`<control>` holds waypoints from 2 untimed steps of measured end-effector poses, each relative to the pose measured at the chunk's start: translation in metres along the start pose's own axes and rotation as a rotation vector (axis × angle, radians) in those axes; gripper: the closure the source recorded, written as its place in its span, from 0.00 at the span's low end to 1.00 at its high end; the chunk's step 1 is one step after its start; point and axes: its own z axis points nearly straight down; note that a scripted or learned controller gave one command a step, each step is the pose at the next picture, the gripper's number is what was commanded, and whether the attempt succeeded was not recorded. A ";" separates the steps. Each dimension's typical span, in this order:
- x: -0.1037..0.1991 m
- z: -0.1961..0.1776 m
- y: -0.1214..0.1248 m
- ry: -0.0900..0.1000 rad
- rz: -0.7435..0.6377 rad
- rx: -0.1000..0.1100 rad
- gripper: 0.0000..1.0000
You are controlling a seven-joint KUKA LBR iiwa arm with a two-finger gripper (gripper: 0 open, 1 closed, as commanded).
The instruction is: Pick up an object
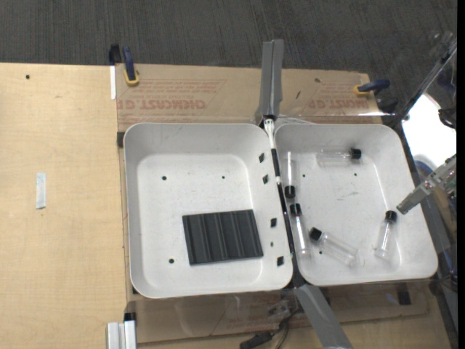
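Note:
Several clear vials with black caps lie in the right bin (407, 158). One vial (336, 158) rests near the bin's far side. Two more, a vial (289, 171) and a second vial (298, 231), lie end to end along the left wall. Another vial (336, 247) lies near the front, and a vial (384, 238) sits at the front right, its cap pointing away. My gripper (414, 201) comes in low from the right edge over the bin's right rim, its grey tip just right of that last vial's cap. Nothing shows in its grasp.
The left bin (145, 151) holds a black ridged tray (221, 236) near its front. A grey post (272, 78) stands behind the seam between the bins. Cardboard clamped at the back lies under both bins, with a wooden benchtop (58, 195) to the left.

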 end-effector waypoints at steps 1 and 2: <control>0.011 -0.002 -0.016 -0.001 -0.060 0.000 0.00; 0.011 -0.001 -0.015 -0.001 -0.211 -0.001 0.00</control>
